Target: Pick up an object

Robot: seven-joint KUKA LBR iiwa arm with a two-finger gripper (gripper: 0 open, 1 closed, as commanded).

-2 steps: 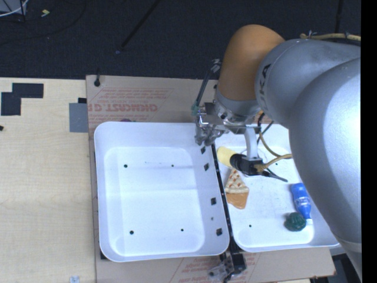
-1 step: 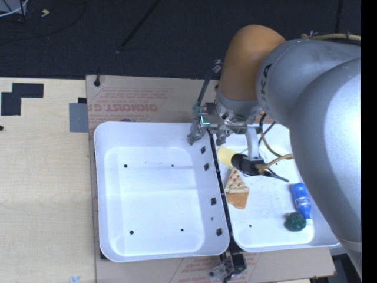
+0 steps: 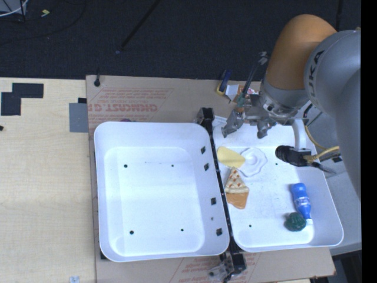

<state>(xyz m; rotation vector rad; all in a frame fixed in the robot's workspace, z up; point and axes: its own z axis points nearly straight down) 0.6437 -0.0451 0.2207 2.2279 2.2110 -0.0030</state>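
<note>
Hanging above the far edge of the right shallow white plastic bin (image 3: 330, 232), the grey two-finger gripper (image 3: 248, 127) is seen spread wide and holding nothing, while a yellow wedge-shaped block (image 3: 229, 156) and an orange waffle-patterned slice (image 3: 237, 190) are left lying below it near the bin's left wall.

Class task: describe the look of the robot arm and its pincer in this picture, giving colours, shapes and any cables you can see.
The arm is thick and rounded, with smooth grey casing and a glossy orange band above the wrist. Below this sits a round metallic collar, from which the pincer extends as two short, dark grey metal fingers. Thin cables run up beside the wrist.
</note>
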